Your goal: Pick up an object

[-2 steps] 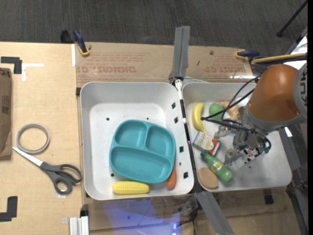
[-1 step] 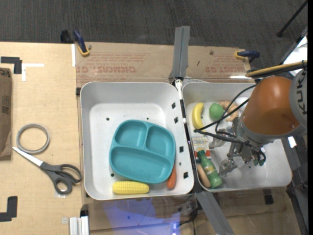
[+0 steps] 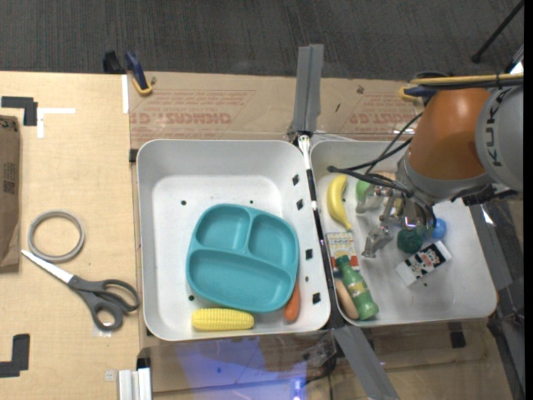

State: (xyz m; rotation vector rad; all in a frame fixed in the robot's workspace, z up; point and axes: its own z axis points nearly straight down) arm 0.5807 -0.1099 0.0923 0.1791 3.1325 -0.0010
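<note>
My gripper [image 3: 385, 230] is low inside the right bin [image 3: 466, 302], open, with nothing between its fingers. Just right of it lie a dark green round object [image 3: 410, 241] and a blue one [image 3: 438, 226]. A black-and-white toy [image 3: 423, 262] lies below those. A yellow banana [image 3: 337, 200] and a light green piece [image 3: 363, 192] rest to the gripper's left, near the bin's dividing wall. A green bottle with a red cap [image 3: 353, 283], a tan sausage-like piece [image 3: 345, 299] and a small printed card [image 3: 340, 242] lie lower left of the gripper.
The left bin [image 3: 166, 190] holds a teal divided plate [image 3: 243, 257], a corn cob [image 3: 222, 319] and an orange carrot [image 3: 291, 305]. Scissors [image 3: 87, 290] and a tape roll [image 3: 56, 234] lie on the bench at the left. The arm's orange band [image 3: 450, 136] overhangs the right bin's top.
</note>
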